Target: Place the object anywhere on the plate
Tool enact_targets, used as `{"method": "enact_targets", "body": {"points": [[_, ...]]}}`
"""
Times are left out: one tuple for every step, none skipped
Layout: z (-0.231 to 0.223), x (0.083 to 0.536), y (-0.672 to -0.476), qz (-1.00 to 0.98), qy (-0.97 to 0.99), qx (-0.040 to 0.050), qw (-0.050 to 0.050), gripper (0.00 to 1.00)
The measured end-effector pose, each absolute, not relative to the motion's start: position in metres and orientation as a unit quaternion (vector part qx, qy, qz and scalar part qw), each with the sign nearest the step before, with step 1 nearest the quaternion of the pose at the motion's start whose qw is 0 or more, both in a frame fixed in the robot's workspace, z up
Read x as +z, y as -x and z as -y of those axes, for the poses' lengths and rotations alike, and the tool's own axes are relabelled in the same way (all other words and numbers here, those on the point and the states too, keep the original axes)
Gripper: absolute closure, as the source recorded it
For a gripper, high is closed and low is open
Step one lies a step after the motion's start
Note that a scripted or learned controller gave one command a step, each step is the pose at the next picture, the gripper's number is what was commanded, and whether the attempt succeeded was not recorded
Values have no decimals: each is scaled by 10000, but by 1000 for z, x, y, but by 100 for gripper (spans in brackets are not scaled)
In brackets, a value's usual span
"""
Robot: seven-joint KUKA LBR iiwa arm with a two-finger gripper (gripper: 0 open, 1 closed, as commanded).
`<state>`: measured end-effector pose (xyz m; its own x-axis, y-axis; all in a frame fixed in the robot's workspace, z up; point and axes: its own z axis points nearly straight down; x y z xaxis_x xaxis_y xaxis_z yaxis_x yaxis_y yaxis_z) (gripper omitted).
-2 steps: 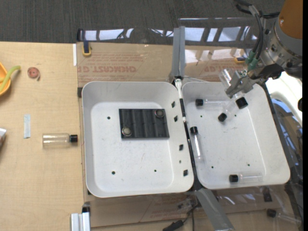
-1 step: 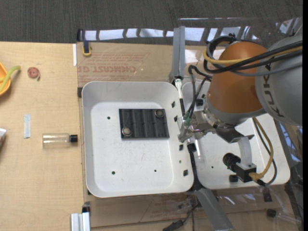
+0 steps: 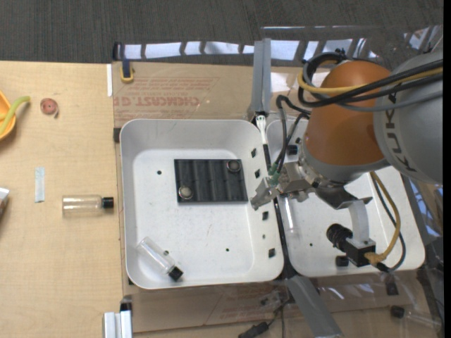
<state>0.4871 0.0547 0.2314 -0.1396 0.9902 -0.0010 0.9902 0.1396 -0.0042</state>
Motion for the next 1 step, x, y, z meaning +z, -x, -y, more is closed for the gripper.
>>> {"method": "enact_targets", "body": {"points": [[-110,196,-609,6437,7652,21,3,0]]}}
